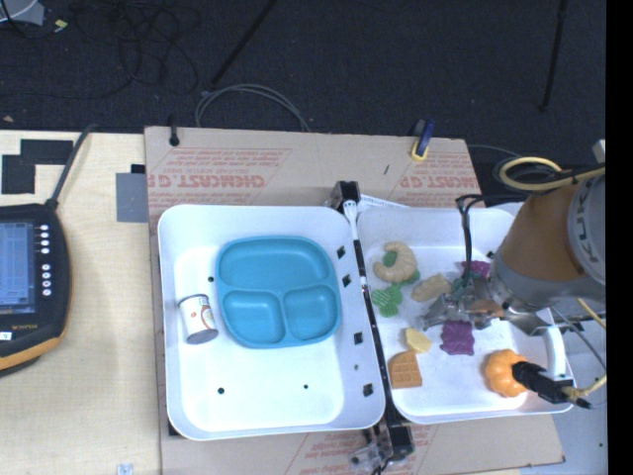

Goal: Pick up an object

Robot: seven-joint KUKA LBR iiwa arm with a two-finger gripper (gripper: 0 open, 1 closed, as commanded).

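Camera view, looking down on both bins. Left bin (188, 384), well to the claw's left, holds a blue tray (277, 290) and, at its far side, a small can (198, 318). The right bin (435, 240) lies under the claw. The arm (544, 245) enters from the right and ends in the claw (450, 307), set low among the toy foods; whether it is released or clenched cannot be told, and nothing is visibly held in it. Around the claw, in falling size:

- a bun (398, 262), up and to its left
- an orange (501, 372), down and to its right
- grapes (457, 337), just below it and seemingly touching
- a cracker (404, 369), down and to its left
- a tan piece (430, 287), just beside it on the upper left
- a green leaf (386, 300), further left
- a yellow piece (418, 340), near on the lower left

The likeliest thing to pick is the grapes or the tan piece, both in the right bin next to the claw. Risks, as judged: with several pieces crowded close, a closing claw may catch two at once, or only nudge one aside; the lumpy grapes may slip out of a shallow grip on lifting; a claw placed between pieces may close on nothing.
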